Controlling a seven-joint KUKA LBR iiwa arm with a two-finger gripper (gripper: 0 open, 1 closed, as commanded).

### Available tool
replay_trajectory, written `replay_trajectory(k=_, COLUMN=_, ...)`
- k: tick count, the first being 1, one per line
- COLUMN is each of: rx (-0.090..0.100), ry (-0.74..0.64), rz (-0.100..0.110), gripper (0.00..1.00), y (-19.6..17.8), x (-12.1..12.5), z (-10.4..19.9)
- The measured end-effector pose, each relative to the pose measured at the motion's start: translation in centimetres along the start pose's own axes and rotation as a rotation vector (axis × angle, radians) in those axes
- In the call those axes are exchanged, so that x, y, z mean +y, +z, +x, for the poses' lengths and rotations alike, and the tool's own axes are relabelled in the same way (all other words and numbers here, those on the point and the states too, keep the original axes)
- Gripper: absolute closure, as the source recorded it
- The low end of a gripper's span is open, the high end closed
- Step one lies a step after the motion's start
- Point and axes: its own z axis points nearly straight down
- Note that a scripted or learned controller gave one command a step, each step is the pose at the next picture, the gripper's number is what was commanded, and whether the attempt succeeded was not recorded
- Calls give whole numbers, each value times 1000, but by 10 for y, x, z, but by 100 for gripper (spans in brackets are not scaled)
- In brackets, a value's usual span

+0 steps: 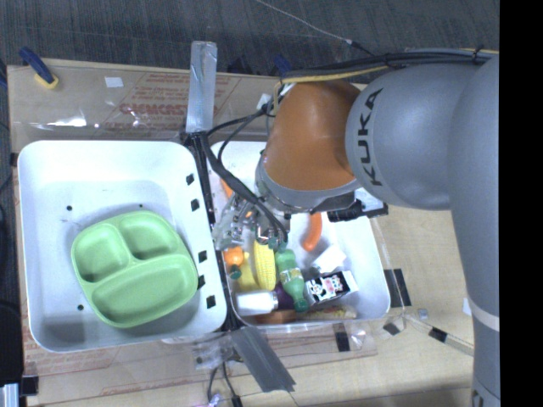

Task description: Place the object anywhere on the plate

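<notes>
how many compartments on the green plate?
3. The green plate sits in the left bin: two smaller compartments along its upper side, one at upper left, one at upper right, and one large compartment across the lower side. None look hidden.

Matt green plastic plate (smooth, three-sectioned) in a smooth white plastic bin; arm satin grey.

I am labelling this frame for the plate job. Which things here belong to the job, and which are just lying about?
Belong to the job:
green plate in the left bin
toys heaped in the right bin, such as the yellow corn
gripper over that heap

Lying about:
blue clip
grey tape strip
</notes>
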Motion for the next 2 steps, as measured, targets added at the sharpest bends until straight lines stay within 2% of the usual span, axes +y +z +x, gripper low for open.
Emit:
replay_trajectory(k=1, rx=3, ry=135, rz=0, gripper=100, y=-3, x=52, z=26)
replay_trajectory(k=2, rx=-3, ry=-103, rz=-1, gripper=100, y=-32, x=127, z=18)
